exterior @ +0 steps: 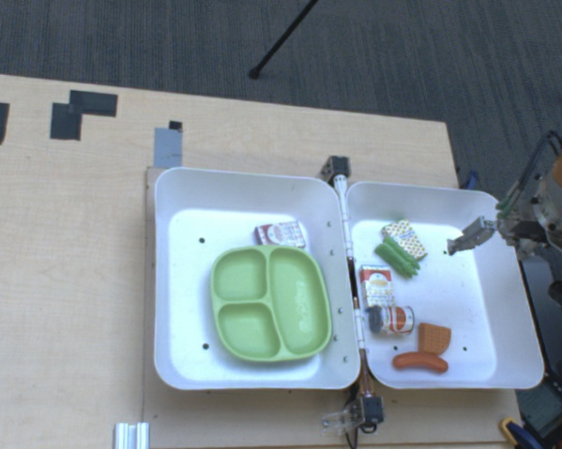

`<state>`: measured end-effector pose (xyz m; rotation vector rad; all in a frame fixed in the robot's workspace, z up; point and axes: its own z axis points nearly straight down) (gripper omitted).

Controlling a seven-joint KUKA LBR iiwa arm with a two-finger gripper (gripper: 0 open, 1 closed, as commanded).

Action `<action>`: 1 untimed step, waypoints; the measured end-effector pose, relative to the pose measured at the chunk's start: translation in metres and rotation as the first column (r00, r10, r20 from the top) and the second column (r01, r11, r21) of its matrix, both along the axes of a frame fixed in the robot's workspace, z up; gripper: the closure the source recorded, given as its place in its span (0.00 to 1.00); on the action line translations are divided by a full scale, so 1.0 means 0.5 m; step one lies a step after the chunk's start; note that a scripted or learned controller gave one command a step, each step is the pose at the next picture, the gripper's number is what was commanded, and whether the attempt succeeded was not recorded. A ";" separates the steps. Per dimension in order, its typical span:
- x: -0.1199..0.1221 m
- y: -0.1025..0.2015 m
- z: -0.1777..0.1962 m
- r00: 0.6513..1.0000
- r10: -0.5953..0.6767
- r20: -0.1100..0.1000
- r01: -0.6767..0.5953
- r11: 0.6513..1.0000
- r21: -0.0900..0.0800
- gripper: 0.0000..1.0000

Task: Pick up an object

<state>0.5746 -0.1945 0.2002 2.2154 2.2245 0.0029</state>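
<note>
Meanwhile, end effector hovers over right bin, near green pod.

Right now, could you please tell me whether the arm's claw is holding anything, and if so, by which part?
Nothing is held. The grey two-finger claw hangs over the shallow white right-hand bin, with bare bin floor beneath it, apart from the green bean-like toy lying to its left.

a robotics lab: two white bins on a plywood counter, grey carpet, tripod leg, loose cables.
</note>
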 end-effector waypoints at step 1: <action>-0.175 0.012 -0.226 1.000 -0.001 -0.001 0.001 1.000 0.000 0.00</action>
